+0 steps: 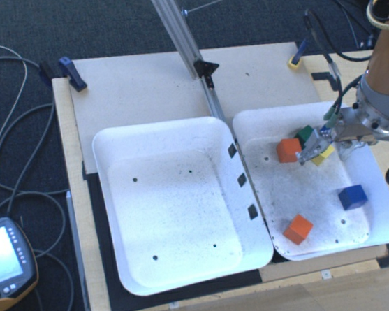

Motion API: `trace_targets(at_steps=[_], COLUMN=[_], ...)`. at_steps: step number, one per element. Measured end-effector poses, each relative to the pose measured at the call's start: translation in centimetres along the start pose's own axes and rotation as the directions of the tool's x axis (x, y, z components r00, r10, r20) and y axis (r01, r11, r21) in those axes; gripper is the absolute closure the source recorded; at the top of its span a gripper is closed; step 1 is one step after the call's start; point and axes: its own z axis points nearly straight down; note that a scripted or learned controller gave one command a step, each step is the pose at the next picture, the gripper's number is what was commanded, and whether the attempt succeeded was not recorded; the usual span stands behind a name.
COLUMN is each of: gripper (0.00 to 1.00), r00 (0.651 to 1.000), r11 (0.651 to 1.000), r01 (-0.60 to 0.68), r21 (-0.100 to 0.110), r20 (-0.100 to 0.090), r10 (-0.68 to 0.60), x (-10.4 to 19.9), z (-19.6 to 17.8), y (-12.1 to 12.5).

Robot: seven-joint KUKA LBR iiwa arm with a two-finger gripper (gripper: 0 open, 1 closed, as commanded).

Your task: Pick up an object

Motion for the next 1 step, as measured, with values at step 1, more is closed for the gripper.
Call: trace_targets(at_steps=[1], gripper=[0.00], r00=[1.000], r11=[1.000], r01=[-0.001], r21=[0.010], r20=[-0.002], r10=[0.001], x=[-0.65], z=[18.96], y=[2.15])
